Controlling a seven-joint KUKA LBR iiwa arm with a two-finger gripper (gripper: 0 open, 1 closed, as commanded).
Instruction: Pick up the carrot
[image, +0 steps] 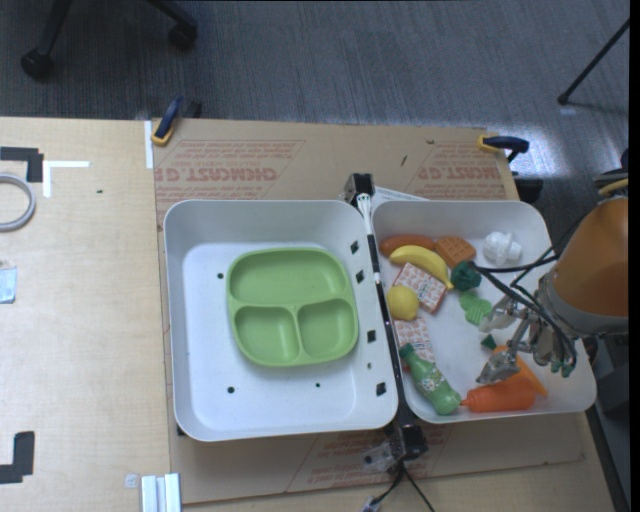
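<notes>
A divided plate (293, 305) is parked mid left bin (190, 330). In the right bin (455, 225), a banana (420, 263) is found by the back-left corner, a bottle (431, 381) along the left wall, the carrot (503, 397) against the front edge.

A green divided plate (293, 306) sits in the left bin (185, 330); a banana (420, 262), lemon (402, 302) and green bottle (431, 381) crowd the right bin (530, 225).
</notes>
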